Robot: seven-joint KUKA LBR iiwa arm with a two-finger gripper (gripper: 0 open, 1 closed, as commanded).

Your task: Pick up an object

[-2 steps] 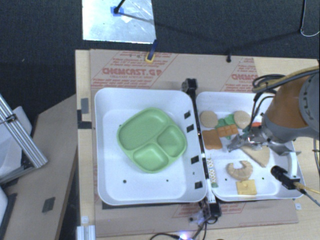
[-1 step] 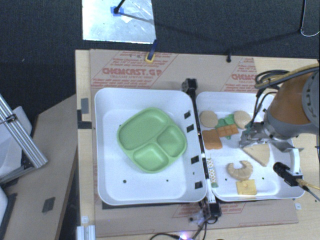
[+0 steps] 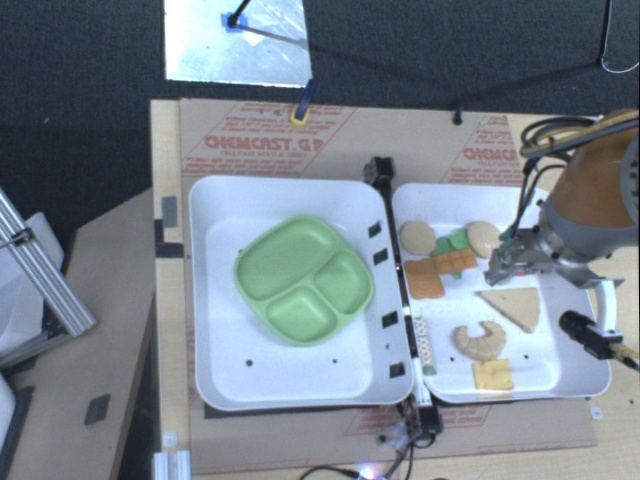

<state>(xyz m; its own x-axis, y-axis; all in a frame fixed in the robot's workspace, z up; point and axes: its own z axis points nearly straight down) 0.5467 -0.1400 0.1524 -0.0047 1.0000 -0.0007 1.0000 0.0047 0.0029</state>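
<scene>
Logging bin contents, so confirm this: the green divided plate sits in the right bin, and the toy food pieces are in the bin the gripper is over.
One error: the camera view shows the green divided plate in the left bin, not the right. The toy food pieces do lie in the right bin, under the gripper.

Left bin [image 3: 215, 368]: shallow, white, beside the right bin.
Green plate [image 3: 303, 279]: three compartments, near the left bin's middle, turned at an angle.
Divider [image 3: 398, 288]: dark clips along the seam where the two bins meet.
Bench top [image 3: 260, 138]: tan board with red lettering along its far edge.
Shiny sheet [image 3: 236, 28]: silver square on dark floor, beyond the bench's far left corner.
</scene>
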